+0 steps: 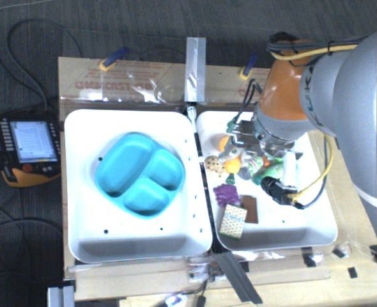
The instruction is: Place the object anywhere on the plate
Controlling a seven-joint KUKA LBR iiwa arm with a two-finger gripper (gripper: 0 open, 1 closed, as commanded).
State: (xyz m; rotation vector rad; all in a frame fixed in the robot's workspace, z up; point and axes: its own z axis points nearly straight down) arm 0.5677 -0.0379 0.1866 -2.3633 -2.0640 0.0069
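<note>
While the hand [252,160] hovers over small toys in the right white bin [316,226], we cannot tell its grip; the blue three-compartment plastic plate [140,173] sits left.

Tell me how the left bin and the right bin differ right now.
The left bin holds a single large thing, a blue three-compartment plate; the right bin holds a clutter of small things, among them purple grapes and a speckled block. The arm's gripper hangs over the right bin, while nothing hangs over the left bin. Both bins are shallow, white and sit side by side.
</note>
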